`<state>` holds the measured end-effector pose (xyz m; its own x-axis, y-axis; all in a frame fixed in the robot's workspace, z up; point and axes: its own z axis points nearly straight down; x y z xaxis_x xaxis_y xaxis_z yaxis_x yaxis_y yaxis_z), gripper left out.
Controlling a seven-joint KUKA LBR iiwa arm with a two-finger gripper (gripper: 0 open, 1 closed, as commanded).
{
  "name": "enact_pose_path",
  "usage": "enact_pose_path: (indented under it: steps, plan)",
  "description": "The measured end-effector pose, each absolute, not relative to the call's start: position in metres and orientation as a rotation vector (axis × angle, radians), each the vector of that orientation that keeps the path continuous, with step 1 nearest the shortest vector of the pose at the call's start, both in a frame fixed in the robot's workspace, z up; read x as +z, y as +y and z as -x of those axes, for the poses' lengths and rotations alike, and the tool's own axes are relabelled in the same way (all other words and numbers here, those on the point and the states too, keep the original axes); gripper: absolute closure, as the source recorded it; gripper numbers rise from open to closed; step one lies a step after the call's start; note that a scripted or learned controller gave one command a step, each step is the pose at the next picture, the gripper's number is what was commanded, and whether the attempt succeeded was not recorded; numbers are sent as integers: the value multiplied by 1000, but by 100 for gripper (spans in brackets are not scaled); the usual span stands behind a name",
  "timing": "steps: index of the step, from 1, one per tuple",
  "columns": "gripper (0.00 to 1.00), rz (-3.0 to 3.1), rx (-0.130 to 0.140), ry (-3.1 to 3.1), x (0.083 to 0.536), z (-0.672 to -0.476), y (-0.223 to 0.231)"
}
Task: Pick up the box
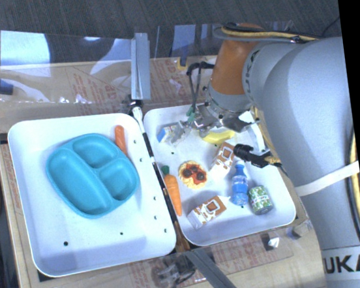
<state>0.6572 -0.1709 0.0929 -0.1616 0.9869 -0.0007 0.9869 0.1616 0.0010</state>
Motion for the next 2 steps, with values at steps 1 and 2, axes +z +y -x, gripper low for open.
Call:
enact_pose_path:
  steps: [1, 2]
  plan:
    - [0, -2036, -4, 2399, 91, -656, -127]
    - [0, -1939, 0, 2470, 93, -657, -153]
